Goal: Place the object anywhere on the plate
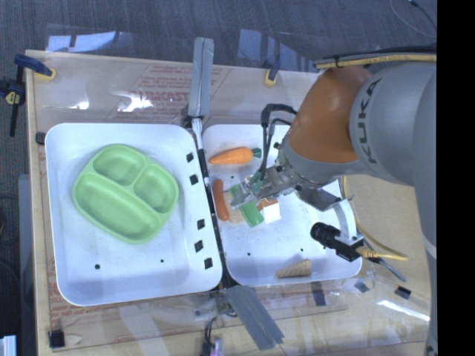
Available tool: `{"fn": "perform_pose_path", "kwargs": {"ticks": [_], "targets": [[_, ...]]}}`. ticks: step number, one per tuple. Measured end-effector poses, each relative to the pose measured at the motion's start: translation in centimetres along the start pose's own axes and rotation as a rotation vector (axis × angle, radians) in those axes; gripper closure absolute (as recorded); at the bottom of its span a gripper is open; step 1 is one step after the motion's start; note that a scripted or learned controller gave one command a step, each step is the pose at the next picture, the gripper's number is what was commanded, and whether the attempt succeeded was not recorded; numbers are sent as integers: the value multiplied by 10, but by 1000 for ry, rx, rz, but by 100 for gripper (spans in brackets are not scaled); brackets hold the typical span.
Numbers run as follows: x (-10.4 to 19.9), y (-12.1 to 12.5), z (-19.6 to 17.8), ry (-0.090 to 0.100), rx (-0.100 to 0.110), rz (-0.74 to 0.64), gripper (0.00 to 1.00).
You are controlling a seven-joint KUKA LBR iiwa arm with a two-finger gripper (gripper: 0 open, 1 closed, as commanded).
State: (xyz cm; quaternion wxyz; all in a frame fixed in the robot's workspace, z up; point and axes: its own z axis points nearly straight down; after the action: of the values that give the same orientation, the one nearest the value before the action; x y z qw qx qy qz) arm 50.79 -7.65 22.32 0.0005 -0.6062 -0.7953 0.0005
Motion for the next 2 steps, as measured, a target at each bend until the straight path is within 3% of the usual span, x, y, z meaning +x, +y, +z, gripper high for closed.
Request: {"fn": "perform_pose_path", "kwargs": {"ticks": [1,2], "targets": [[12,80,-32,0,2,-174,100],[76,93,8,2,4,-265,100]]}}
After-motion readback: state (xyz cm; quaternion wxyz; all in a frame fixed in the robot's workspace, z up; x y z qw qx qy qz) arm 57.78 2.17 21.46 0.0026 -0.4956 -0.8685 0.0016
